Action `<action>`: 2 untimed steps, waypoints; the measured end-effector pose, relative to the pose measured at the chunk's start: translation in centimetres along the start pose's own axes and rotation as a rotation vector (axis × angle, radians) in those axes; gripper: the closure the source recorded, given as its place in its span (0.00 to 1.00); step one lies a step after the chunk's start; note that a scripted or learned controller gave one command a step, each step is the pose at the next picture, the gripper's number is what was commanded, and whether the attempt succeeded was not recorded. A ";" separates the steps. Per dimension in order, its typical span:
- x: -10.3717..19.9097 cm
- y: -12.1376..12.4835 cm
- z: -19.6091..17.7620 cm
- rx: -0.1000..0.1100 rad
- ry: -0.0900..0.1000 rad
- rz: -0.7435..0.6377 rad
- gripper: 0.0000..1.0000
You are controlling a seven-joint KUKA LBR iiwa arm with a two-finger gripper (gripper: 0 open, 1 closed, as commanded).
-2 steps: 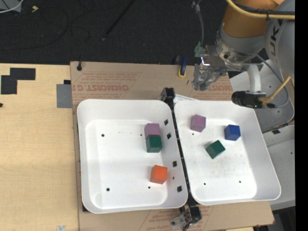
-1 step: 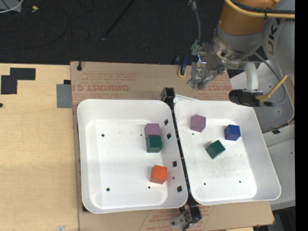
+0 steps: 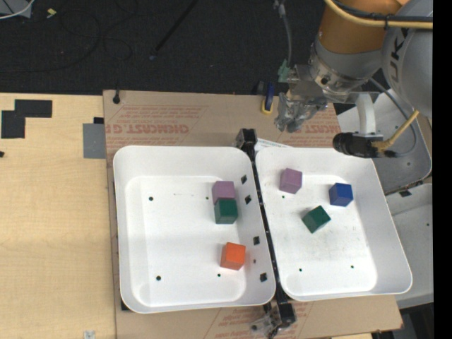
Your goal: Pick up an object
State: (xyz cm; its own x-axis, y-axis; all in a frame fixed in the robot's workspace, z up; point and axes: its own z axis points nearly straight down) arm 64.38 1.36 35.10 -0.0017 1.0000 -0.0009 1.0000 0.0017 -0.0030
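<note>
Gripper [image 3: 293,121] hangs above the far rim of the right bin [image 3: 395,260]; whether it is released or clenched cannot be told. Right bin contents: purple cube [image 3: 290,181], blue cube [image 3: 340,194], green cube [image 3: 316,219]. Left bin [image 3: 131,260] contents: purple block [image 3: 223,190] touching dark green block [image 3: 226,210], and orange block [image 3: 232,256] apart, nearer the front.

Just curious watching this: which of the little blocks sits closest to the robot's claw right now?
The purple block in the right bin, near its far edge. It lies almost straight below the gripper; the blue block and green block sit farther off.
</note>
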 end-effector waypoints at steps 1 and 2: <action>0.2 0.0 0.1 0.000 0.001 0.000 1.00; 0.2 -0.3 0.9 0.002 0.000 0.001 1.00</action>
